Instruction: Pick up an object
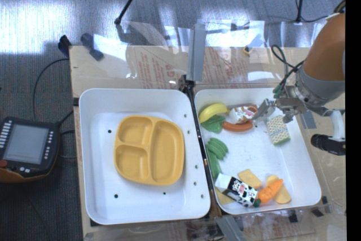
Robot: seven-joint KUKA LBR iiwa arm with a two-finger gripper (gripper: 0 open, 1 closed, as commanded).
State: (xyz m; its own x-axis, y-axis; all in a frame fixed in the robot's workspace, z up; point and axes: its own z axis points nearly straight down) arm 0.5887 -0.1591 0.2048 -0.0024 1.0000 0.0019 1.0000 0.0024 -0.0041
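Observation:
The right bin (299, 169) holds several toy foods. Along its far edge lie a yellow banana (213, 112), a green leaf (213, 124), a red sausage (238, 126) and a red-and-white piece (244, 113). A small green-and-white patterned box (278, 131) lies on the bin floor at the far right. My gripper (283, 117) hangs just above and behind that box, open, its fingers spread to either side with nothing between them. The box rests apart from the fingers.
Green pods (217, 148) lie near the bins' shared wall. At the right bin's front sit a cow-patterned carton (240, 190), a tan wedge (250, 178) and an orange carrot (271, 189). A yellow divided plate (149, 149) lies in the left bin (96, 178).

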